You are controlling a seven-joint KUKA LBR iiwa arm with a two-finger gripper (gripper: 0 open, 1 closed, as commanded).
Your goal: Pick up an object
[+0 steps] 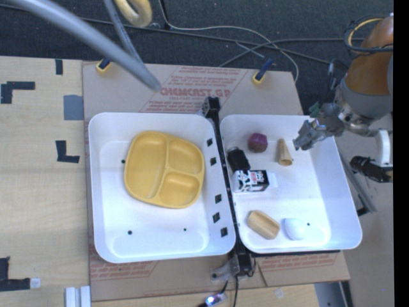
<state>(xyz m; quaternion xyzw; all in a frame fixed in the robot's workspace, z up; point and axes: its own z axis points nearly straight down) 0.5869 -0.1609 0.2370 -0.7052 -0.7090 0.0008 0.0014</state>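
Gripper [305, 137] at right of frame, over the right bin's [335, 171] upper right part; cannot tell whether it is open or shut, the tip is dark and small against the white. Nothing visibly held. Nearest item: a tan cone [284, 152], just left of the tip, lying on the bin floor, apart from it. Left of that, a dark purple ball [257, 141]. Toward the bin's left wall, a black block [237, 159] touching a black-and-white carton [252, 181]. Lower down, a tan cylinder [263, 224] just beside a white lump [294, 228]. Left bin [102, 190] bears a yellow divided plate [164, 169]. Judgement: pick not yet made; cone is the likely target. Risks: the cone is tapered and lying down, so it may roll or squirt out as the jaws shut; coming down off-centre would nudge it toward the ball; the white lump offers poor contrast if chosen instead.
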